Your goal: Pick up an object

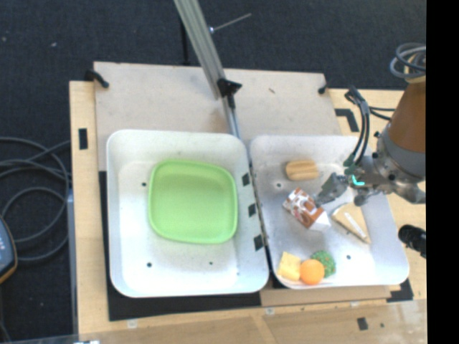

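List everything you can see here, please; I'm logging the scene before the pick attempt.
left bin: 1, white, left half of the bench
green plate: 1, light green, flat in the left bin
right bin: 1, white, right half of the bench
bread roll: 1, tan, upper part of the right bin
carton: 1, brown and white, middle of the right bin
wedge: 1, cream, right of the carton
yellow block: 1, yellow, lower edge of the right bin
orange ball: 1, orange, beside the yellow block
green piece: 1, dark green, just right of the orange ball
end effector: 1, grey, above the right bin near the carton
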Tool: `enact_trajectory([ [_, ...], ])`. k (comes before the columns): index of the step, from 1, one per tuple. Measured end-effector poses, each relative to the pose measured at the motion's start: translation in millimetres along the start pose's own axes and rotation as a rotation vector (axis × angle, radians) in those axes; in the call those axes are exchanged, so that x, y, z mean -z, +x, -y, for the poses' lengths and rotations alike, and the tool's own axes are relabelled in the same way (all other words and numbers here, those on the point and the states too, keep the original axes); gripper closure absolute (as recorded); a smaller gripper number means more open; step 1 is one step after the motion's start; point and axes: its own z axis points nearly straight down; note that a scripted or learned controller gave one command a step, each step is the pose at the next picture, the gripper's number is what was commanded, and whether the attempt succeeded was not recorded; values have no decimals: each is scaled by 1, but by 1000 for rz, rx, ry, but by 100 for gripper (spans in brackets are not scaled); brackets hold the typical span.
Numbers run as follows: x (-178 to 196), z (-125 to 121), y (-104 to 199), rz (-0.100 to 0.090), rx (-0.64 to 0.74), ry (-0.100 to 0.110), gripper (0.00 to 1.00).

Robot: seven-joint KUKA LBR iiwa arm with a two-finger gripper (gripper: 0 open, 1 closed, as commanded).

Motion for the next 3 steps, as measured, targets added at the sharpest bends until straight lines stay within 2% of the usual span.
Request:
enact_trajectory([
  [1,0,0,0,0,0,0,0],
  [2,-60,-6,0,0,0,6,0],
  [3,-102,-3,1,0,0,4,0],
])
